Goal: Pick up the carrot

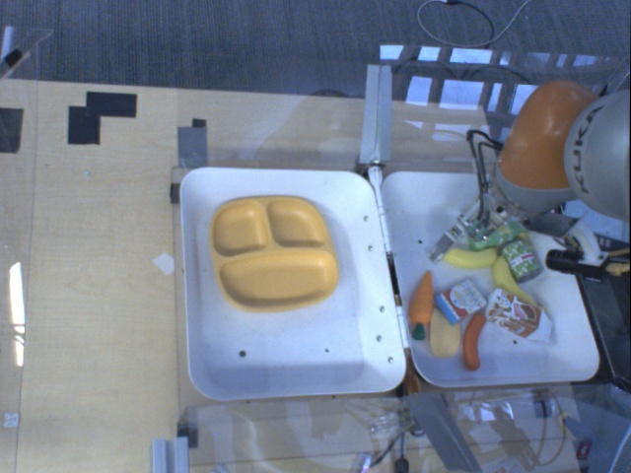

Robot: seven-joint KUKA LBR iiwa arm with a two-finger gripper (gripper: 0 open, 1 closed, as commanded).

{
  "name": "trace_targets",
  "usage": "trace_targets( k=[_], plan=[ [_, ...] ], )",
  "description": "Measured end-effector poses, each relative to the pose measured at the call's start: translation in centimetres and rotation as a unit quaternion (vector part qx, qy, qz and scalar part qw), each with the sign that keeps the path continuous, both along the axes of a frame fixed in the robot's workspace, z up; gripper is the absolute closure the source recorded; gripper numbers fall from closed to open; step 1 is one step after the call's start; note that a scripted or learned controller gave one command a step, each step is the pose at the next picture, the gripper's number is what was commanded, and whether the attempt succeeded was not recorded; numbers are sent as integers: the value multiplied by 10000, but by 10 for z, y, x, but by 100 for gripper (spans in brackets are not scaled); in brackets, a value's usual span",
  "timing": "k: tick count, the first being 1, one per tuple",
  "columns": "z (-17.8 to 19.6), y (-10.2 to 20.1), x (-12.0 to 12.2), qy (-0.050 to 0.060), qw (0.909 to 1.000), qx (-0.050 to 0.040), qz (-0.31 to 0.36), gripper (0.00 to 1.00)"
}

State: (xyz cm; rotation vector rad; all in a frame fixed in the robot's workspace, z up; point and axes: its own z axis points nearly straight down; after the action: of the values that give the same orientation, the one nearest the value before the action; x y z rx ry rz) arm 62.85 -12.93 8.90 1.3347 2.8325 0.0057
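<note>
The carrot, orange with a green stub at its lower end, lies in the right bin close to its left wall. My gripper hangs over the right bin's middle, up and to the right of the carrot and apart from it. It sits just above a yellow banana. Nothing of the carrot is near the gripper.
Around the carrot lie a pale yellow potato-like piece, a red sausage, a small carton, a printed packet and a green can. The left bin holds a yellow divided tray.
</note>
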Motion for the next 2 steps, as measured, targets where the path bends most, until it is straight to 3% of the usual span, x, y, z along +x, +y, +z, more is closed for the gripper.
trace_targets(
  k=[1,2],
  plan=[
    [1,41,-34,-13,9932,-5,1167,0],
    [3,40,-98,-63,9908,-29,1353,0]
  ],
)
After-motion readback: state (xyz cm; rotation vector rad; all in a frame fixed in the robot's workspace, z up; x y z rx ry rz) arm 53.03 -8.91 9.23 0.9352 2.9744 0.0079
